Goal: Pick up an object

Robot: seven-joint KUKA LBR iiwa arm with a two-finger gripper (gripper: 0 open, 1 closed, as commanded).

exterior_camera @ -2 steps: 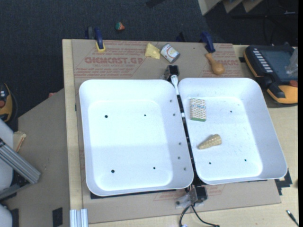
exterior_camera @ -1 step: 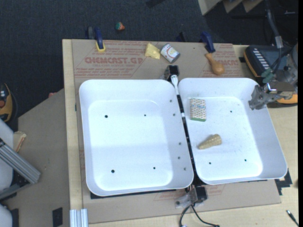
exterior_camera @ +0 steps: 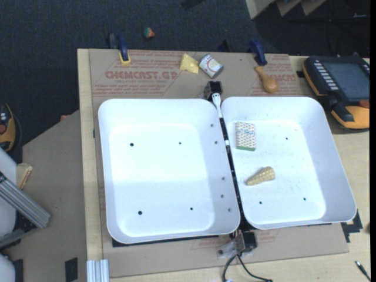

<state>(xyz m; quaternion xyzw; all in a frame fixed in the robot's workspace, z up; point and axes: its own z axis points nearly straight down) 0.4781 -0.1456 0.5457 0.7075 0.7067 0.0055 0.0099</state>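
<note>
Starting at the left, the left bin (exterior_camera: 158, 169) sits on the brown board (exterior_camera: 147, 75) that covers the counter (exterior_camera: 358, 151), with a few dark dots marking its floor. On the board above it, pale red lettering reads something like "CHEMCAST", followed by letters I can't make out; more of the same print shows faintly further right.

Along the top of the board lie a blue clamp (exterior_camera: 123, 49), a yellow wedge (exterior_camera: 189, 64), a small printed carton (exterior_camera: 210, 66) whose label is too small to read, a second blue clamp (exterior_camera: 257, 51), and a wooden-looking handle piece (exterior_camera: 267, 80).

Moving on, the right bin (exterior_camera: 294, 157) touches the left one along a dark seam. It holds the candidates for picking: a small patterned box (exterior_camera: 245, 136) near its upper left, and below it a tan cone-shaped object (exterior_camera: 259, 175), tilted, near the middle. The two lie near each other but apart.

At the far right rests a control pendant (exterior_camera: 343, 87), black with orange trim.

I would say the task is at its very start: nothing is lifted. As for the jaws, I cannot tell their state. The next move calls for coming over the right bin, choosing one object and descending squarely on it; the cone may roll, so the box looks easier.
</note>
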